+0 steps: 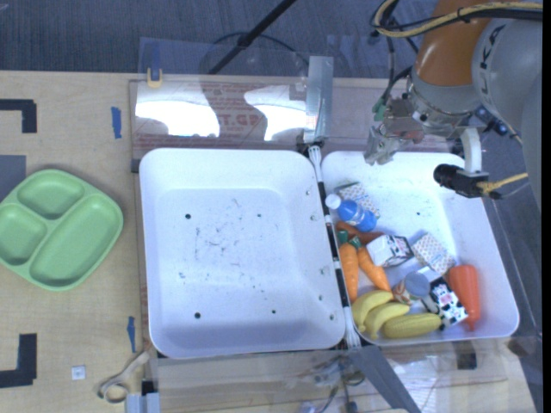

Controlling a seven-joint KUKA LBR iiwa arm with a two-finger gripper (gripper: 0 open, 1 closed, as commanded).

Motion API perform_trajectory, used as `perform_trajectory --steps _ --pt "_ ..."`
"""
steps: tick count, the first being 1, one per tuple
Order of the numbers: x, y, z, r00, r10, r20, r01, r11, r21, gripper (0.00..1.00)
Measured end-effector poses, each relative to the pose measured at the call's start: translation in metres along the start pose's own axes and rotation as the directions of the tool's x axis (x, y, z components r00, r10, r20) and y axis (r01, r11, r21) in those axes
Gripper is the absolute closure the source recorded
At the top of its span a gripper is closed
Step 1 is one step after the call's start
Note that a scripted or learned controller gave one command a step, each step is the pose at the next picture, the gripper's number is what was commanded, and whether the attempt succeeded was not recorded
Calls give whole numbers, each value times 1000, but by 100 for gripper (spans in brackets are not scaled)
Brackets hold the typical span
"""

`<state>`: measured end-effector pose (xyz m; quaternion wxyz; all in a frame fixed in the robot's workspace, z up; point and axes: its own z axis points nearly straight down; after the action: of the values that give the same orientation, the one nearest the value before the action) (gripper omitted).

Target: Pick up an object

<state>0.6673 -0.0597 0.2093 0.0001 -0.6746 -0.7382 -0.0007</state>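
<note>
Right bin point(482, 256) taken as landmark; gripper point(381, 151) hangs over its far left corner, by the rim, nothing seen between its parts; open or closed cannot be told from this angle; orange-banded wrist point(456, 37) above and right of it. Objects crowd the bin's left and near sides: blue bottle point(356, 216) against the left wall; two carrots point(360, 269) just nearer; bananas point(396, 315) along the near rim; red-orange vegetable point(466, 289) by the right wall; small boxes point(411, 249) between; black-and-white toy point(447, 303) near the bananas. Far right floor of the bin bare, open room there. Left bin point(232, 248) touches the landmark's left edge; green divided plate point(57, 228) well left on the bench.
</note>
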Motion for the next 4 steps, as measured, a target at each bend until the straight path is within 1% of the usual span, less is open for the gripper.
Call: perform_trajectory --steps 1,2,3,4 --pt "-111 -10 3 983 181 3 -181 983 -3 100" --pt "-72 -6 -7 985 -175 1 175 985 -1 100" --pt "-96 -29 -30 904 -427 2 427 904 -1 100" --pt "-35 -14 7 935 -354 1 354 935 0 100"
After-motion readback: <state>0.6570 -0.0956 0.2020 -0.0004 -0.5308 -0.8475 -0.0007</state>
